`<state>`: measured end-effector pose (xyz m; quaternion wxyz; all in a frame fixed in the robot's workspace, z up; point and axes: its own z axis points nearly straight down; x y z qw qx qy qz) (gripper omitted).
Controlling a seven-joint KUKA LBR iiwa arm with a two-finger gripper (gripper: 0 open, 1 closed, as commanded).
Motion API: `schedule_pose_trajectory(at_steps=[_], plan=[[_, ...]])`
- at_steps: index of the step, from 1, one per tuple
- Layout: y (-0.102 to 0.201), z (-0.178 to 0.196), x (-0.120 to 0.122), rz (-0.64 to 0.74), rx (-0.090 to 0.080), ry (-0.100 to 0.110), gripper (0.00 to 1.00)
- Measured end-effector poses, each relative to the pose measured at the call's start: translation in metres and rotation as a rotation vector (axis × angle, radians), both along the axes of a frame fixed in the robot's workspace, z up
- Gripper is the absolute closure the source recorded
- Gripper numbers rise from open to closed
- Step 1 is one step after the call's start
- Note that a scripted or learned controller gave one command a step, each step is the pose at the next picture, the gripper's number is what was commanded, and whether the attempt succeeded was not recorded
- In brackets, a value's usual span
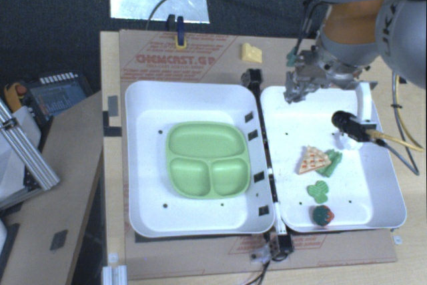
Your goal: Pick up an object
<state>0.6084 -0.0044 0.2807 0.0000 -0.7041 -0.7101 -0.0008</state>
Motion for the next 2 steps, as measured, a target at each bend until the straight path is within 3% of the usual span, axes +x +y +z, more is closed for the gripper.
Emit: schedule_pose_trajectory(at_steps=[2], plan=[[0.105,-0.035,-0.008,0.000,0.000,0.001,1.00]])
